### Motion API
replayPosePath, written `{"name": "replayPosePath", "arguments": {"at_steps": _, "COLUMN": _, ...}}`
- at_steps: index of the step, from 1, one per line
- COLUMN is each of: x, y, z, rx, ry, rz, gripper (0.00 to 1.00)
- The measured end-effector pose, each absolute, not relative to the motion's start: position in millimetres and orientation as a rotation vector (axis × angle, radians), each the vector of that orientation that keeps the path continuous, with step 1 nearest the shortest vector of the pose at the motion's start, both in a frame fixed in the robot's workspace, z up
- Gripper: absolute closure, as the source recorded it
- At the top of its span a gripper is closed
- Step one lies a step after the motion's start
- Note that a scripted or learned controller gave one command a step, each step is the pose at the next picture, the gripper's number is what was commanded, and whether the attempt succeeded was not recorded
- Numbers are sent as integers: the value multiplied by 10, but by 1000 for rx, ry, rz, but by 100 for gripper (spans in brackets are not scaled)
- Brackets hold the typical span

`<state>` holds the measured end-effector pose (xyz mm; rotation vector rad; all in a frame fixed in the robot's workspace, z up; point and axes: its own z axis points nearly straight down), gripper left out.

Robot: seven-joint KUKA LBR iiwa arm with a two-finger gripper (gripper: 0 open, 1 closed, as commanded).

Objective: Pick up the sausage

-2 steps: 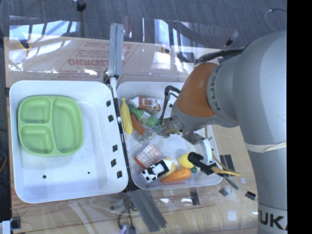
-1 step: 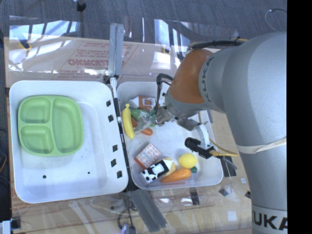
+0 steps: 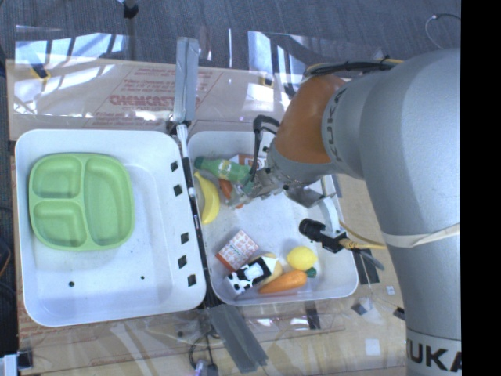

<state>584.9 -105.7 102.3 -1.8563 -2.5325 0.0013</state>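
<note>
Sausage (image 3: 226, 189): small reddish piece in the right bin (image 3: 344, 287), wedged between banana (image 3: 207, 198) and green bottle (image 3: 223, 168). Gripper (image 3: 249, 188): just beside it; finger state cannot be told. Risk: crowding neighbours invite a wrong or glancing grab.

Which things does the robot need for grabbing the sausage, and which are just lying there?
For the job: small reddish sausage, grey arm's gripper.
Just lying about: yellow curved banana, green plastic bottle, round yellow lemon, orange carrot, black-and-white toy cow, green divided plate.
</note>
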Motion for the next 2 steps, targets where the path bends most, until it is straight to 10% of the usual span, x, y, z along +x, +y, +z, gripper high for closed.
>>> {"name": "replayPosePath", "arguments": {"at_steps": 1, "x": 5923, "y": -618, "z": 2511, "rx": -1852, "ry": -2537, "rz": 0, "gripper": 100}}
{"name": "replayPosePath", "arguments": {"at_steps": 2, "x": 6429, "y": -271, "z": 3099, "rx": -1939, "ry": -2471, "rz": 1, "gripper": 100}}
